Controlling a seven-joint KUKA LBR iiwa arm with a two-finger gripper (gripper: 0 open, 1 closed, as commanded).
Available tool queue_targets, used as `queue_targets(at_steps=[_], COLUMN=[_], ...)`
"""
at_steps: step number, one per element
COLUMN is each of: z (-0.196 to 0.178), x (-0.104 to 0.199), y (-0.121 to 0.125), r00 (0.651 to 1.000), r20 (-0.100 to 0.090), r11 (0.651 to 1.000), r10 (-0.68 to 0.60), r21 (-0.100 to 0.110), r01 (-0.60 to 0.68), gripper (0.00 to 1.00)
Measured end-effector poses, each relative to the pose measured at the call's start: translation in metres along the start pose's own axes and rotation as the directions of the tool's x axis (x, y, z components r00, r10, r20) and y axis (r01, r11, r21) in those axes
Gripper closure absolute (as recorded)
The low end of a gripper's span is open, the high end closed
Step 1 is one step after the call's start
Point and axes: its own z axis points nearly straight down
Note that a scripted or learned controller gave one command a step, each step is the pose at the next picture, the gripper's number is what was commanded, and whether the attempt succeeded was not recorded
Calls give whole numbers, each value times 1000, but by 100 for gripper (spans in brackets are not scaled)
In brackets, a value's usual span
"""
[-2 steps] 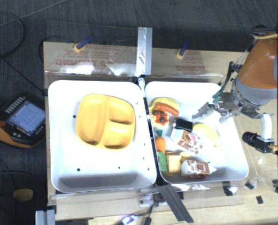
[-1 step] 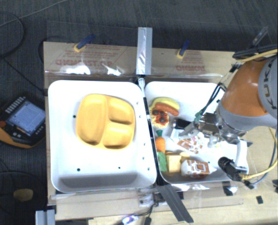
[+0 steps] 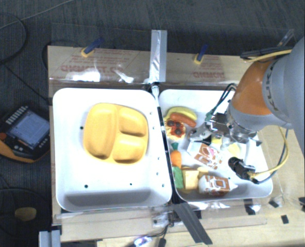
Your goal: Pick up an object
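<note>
Arm [image 3: 268, 94]: reaches in from the right, over the right bin [image 3: 263, 189].
Gripper [image 3: 217, 133]: low among the clutter in the right bin; whether it is apart or together, I cannot tell.
Left bin [image 3: 65, 189]: holds a yellow tray [image 3: 115, 133].
Right bin items: banana [image 3: 181, 113], carton [image 3: 208, 156] just beside the gripper, box [image 3: 214, 184], and what may be a carrot [image 3: 175, 158].
Floor, left: pendant [image 3: 21, 133].
</note>
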Motion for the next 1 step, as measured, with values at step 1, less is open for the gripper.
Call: queue_targets(at_steps=[1], z=[36], x=[10], y=[50], r00=[999], r20=[1], r11=[998], r10=[-54], r21=[-19], r01=[54], gripper=[0])
